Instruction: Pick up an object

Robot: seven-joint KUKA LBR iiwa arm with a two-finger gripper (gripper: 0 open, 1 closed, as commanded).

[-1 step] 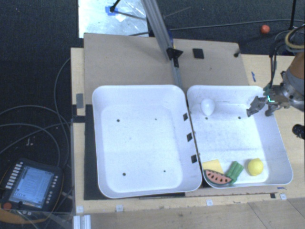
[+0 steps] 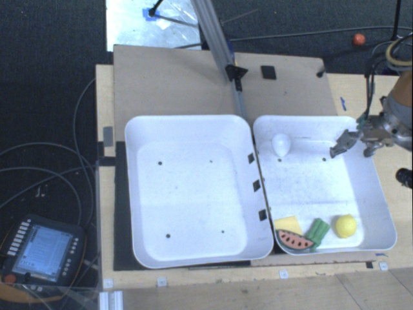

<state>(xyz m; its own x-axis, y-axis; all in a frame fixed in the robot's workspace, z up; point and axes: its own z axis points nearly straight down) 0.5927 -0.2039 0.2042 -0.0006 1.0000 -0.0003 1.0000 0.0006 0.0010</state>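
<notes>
Nearest my camera, along the front edge of the right bin [image 2: 371, 192], I see four small things in a row: a watermelon slice [image 2: 294, 240], a yellow block [image 2: 288, 225] just behind it and touching it, a green piece [image 2: 317, 231] leaning beside the slice, and a yellow lemon [image 2: 346, 225] a little apart to the right. A white egg-shaped object [image 2: 281, 144] sits near that bin's back left corner. Over the back right part of the bin I have the gripper [image 2: 353, 144], reaching in from the right, well apart from every object. Its jaws stand spread with nothing between them. On the other side sits the left bin [image 2: 139, 173].
</notes>
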